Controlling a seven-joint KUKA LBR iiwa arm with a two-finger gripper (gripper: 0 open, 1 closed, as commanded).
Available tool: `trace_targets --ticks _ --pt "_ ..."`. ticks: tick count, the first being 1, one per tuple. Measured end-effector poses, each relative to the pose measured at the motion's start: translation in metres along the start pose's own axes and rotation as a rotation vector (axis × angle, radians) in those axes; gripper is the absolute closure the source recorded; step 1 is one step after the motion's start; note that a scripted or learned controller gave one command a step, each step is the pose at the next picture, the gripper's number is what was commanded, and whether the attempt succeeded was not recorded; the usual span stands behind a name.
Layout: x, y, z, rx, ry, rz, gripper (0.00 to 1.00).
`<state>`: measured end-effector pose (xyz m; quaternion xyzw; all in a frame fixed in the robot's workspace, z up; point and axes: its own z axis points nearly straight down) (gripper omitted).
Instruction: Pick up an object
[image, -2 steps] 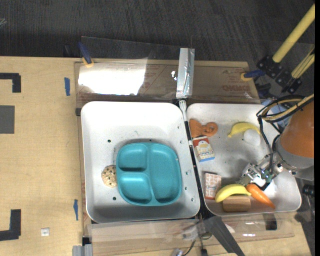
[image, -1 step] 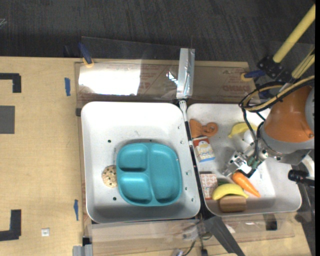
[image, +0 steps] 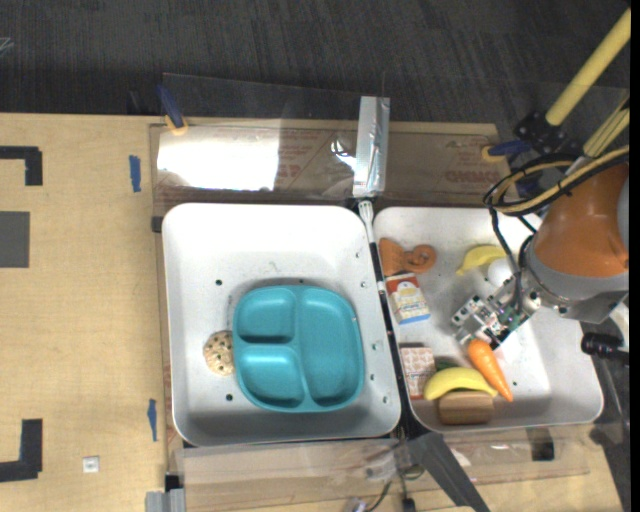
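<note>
The arm reaches in from the right over the right bin (image: 560, 395), its gripper (image: 487, 318) low in the middle of that bin, just above the toy carrot (image: 489, 368). Whether the claw is open or closed cannot be told. A banana (image: 455, 381) lies beside the carrot, touching a brown block (image: 465, 407) at the bin's front edge. A small carton (image: 407, 299) lies near the divider, an orange toy (image: 408, 257) behind it, a yellow piece (image: 481, 259) further right. The left bin (image: 200, 240) holds a teal divided tray (image: 297, 346) with a cookie (image: 218, 352) touching its left side.
</note>
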<state>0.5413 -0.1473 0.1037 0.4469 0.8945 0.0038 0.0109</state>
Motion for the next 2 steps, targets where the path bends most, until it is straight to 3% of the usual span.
trace_targets --ticks 1,2 --pt "0.043 -0.018 -0.019 0.011 0.012 0.017 1.00" --pt "0.069 -0.010 -0.042 0.009 0.008 0.097 1.00"
